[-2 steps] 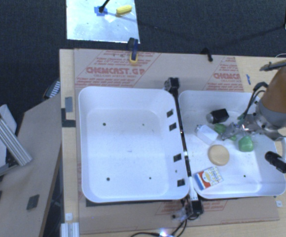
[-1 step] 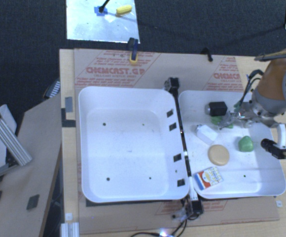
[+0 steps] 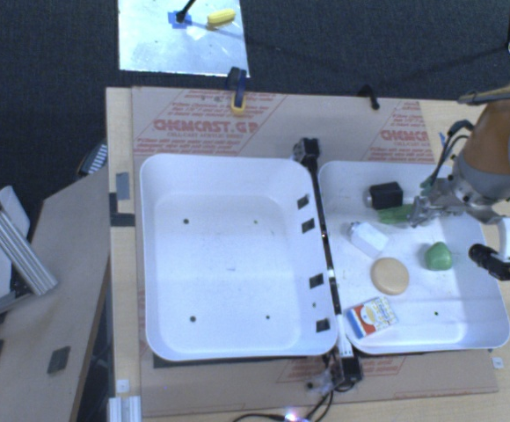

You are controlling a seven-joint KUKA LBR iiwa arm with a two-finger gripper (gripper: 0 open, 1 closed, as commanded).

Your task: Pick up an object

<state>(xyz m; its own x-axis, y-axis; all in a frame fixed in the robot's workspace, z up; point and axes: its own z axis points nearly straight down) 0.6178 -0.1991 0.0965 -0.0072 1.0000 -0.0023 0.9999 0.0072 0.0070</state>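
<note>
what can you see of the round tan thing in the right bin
The round tan disc looks like a flat, smooth-edged puck, pale tan with a slightly lighter top, material unclear. It lies flat on the floor of the right bin, near the middle. A green lump sits to its right, a small white bottle above left and a small printed box below, none touching it.

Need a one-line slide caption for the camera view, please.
KUKA arm's claw low in the right bin beside a black block.

arm (image 3: pixel 501 143) enters from the right edge, orange band above grey wrist, angled down-left. gripper (image 3: pixel 419 212) sits low over the right bin (image 3: pixel 492 323), near its far edge.
</note>
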